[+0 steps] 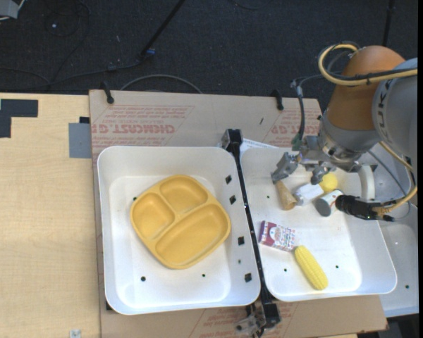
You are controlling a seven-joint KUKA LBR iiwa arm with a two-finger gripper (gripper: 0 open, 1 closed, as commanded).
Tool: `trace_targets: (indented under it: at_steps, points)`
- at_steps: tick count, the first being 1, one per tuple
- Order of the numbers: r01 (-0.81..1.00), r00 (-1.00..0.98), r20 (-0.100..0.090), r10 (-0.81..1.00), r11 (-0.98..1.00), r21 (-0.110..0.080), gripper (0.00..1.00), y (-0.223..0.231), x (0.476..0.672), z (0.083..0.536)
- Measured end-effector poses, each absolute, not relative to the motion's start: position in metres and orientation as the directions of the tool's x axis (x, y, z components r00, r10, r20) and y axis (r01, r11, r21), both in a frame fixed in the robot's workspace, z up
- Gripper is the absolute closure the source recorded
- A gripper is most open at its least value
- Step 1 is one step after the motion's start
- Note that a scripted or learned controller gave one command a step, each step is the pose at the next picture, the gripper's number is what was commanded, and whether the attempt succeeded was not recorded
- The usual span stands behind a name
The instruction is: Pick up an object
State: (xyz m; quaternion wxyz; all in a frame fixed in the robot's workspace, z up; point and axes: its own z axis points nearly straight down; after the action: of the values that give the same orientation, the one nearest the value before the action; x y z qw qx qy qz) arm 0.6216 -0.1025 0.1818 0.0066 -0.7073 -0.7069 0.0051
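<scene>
My gripper hangs over the back of the right bin, and its fingers stand open with nothing held between them. Just below it lies a small cluster: a tan wooden block, a white cylinder, a yellow ball and a grey-and-black piece. Nearer the front of that bin are a red-and-white packet and a yellow corn cob. A yellow divided plate lies in the left bin.
A black divider bar runs between the two bins. The arm's orange band and its cables hang over the right bin's back right corner. A wooden tabletop lies to the left.
</scene>
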Motion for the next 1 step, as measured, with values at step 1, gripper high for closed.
trace_targets:
  at_steps: [1]
  points:
    - [1.0, -0.001, 0.001, 1.0, 0.001, -0.003, 0.0, -0.1027, 0.6247, 0.1902]
